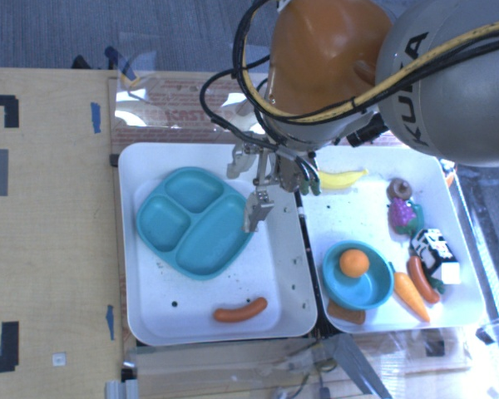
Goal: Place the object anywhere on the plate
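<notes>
Two shallow white plastic bins sit side by side on a pale wooden worktop (41, 248). The left bin (145, 322) holds a turquoise, three-compartment plastic plate (191, 221) with rounded corners and a smooth matte surface, lying flat in the bin's far left part, and a small orange-brown toy sausage (240, 310), slender and slightly curved, lying near the front edge, well apart from the plate. The right bin (461, 306) holds a yellow toy banana (341, 178) at its far side, a purple toy grape cluster (402, 214) with a dark round piece just beyond it, a black-and-white blocky object (433, 250), two tapered orange carrot-like pieces (416, 287) near the right wall, and a round blue bowl (359, 277) with an orange ball (354, 263) resting inside; a flat brown piece (346, 312) lies at the bowl's near rim. The grey arm (449, 65), with its glossy orange band (328, 44) and looped black and yellow cables, reaches in from the right. Its metal gripper (259, 209) hangs over the right edge of the plate, close to the divide between the bins; how far its fingers are parted cannot be told, and nothing is seen between them.
</notes>
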Action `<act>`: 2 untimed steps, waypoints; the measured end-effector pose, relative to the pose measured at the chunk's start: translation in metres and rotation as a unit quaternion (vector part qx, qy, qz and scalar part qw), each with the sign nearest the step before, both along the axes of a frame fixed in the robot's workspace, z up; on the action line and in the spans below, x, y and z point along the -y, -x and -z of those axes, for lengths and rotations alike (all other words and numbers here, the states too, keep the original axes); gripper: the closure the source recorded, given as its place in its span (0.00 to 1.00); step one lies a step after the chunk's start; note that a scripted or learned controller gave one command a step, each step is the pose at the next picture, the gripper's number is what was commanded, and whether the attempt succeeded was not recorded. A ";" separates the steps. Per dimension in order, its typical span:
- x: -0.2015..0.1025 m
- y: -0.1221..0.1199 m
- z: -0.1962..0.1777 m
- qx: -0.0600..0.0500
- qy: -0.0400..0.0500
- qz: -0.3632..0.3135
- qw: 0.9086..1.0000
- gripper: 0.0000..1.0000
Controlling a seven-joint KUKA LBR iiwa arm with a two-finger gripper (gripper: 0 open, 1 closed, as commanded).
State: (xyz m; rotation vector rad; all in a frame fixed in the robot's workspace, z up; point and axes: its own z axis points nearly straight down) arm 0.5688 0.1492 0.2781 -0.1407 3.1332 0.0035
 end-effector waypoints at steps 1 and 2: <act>-0.001 -0.002 -0.013 0.005 -0.002 0.000 1.000 1.00; 0.053 0.024 -0.053 0.004 0.002 -0.379 0.926 1.00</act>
